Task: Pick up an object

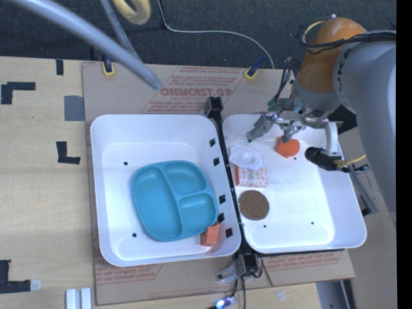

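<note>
My gripper (pixel 275 129) hangs over the back of the right bin (pixel 335 230), its two fingers spread apart with nothing between them. An orange ball-like object (pixel 288 147) lies just below and right of the fingertips, beside one finger. A clear plastic cup (pixel 246 157) lies left of it, with a packaged item (pixel 250 176) below that and a brown round disc (pixel 254 205) nearer the front. In the left bin (pixel 109 172) rest a blue divided plate (pixel 174 199) and a small orange block (pixel 210 235).
The two white bins sit side by side on a cardboard sheet (pixel 187 92), joined by a black clip strip (pixel 222 172). A grey pole (pixel 84 28) crosses the upper left. A white cable (pixel 212 34) runs along the back. The arm's grey body fills the right edge.
</note>
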Motion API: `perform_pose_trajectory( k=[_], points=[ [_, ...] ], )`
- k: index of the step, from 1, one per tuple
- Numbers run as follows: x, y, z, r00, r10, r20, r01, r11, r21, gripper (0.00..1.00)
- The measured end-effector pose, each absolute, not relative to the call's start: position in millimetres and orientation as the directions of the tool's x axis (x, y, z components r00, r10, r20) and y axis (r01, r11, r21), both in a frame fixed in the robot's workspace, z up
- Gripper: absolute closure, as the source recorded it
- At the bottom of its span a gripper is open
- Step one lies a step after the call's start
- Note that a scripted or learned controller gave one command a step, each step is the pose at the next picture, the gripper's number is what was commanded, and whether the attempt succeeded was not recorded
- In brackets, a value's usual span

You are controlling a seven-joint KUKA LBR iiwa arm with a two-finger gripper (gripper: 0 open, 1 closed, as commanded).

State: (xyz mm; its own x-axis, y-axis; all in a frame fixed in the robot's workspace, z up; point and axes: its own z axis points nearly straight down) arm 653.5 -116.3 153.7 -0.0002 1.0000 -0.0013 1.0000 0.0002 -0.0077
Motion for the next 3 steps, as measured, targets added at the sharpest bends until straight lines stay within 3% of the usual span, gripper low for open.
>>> perform_pose_trajectory(
  k=[1,2,3],
  points=[
    [642.8,-113,103,-0.002,1.0,-0.001,1.0,0.002,-0.007,0.0],
    [644.3,-112,116,-0.004,1.0,0.0,1.0,0.004,-0.003,1.0],
    [640.9,-102,166,-0.003,1.0,0.001,1.0,0.003,0.004,1.0]
  ],
)
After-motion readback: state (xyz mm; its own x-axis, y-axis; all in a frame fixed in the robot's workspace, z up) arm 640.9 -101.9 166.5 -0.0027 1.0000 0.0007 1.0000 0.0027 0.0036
